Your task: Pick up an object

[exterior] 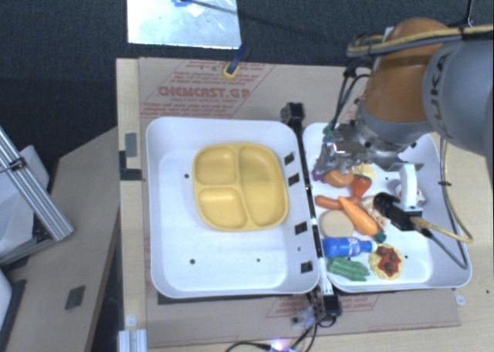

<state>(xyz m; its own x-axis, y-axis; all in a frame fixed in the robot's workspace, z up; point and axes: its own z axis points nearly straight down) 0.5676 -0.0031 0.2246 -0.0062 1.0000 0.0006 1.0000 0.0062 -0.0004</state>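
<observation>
The desk (85, 188) is standing on dark carpet (62, 34) and carrying two white bins. In the right bin (451, 265) the carrot (357, 214) is lying with its long axis slanting, tip pointing far-left. The claw (333, 159) is hovering nearby; I cannot tell its grip.

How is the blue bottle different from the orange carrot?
The blue bottle is blue with a white cap end; the carrot is orange all over. The bottle lies level across the picture; the carrot slants. The bottle sits nearer the bin's front edge, the carrot farther in. Both lie flat in the right bin.
</observation>
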